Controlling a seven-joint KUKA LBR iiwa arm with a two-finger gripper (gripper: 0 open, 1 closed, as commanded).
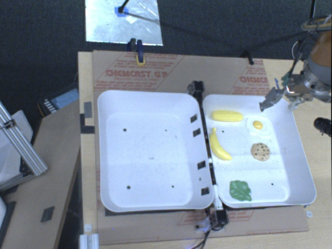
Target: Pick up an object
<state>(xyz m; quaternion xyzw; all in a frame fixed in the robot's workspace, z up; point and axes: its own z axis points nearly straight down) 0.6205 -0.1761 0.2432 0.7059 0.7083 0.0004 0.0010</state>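
Note:
The right bin (301, 165) holds a yellow oblong piece (227, 116), a fried egg (257, 124), a banana (219, 145), a cookie (260, 151) and a green leafy piece (240, 190). My gripper (281, 101) hangs above the bin's far right corner, up and to the right of the egg. Its fingers are spread, it is open, and nothing sits between them. One fingertip (266, 104) points down toward the bin's back rim.
The left bin (104, 139) lies beside the right one, joined by a black hinge strip (202, 139). Both rest on a cardboard sheet (155, 69). A shiny foil square (123, 14) lies beyond the bench, and a metal rail (21, 144) stands at the left.

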